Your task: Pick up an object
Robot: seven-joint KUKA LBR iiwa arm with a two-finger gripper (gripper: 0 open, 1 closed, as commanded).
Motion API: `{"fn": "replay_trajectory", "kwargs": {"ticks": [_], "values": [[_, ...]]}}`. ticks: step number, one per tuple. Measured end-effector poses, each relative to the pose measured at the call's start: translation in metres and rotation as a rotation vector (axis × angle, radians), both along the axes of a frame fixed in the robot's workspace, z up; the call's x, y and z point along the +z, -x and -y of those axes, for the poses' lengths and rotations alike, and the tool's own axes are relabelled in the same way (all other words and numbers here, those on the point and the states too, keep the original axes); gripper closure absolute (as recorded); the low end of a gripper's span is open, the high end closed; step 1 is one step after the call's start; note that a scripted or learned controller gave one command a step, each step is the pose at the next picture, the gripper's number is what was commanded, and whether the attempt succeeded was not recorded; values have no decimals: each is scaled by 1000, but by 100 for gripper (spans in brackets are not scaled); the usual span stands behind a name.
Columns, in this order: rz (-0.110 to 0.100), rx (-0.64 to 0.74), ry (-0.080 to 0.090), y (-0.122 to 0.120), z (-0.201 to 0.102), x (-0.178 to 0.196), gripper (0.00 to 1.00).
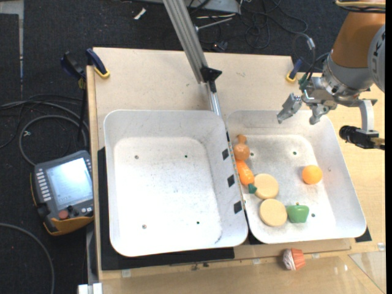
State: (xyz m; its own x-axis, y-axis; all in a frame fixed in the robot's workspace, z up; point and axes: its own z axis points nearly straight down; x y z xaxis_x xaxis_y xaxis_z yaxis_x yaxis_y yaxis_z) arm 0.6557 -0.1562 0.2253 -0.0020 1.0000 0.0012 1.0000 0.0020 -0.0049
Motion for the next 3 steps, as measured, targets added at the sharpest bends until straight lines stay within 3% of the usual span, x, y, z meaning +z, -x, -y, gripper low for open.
{"fn": "replay_trajectory", "kwargs": {"ticks": [1,2,3], "values": [[4,1,2,0,0,3,0],[-1,-3,1,10,1,-51,0],[0,-3,1,3,6,-106,0]]}}
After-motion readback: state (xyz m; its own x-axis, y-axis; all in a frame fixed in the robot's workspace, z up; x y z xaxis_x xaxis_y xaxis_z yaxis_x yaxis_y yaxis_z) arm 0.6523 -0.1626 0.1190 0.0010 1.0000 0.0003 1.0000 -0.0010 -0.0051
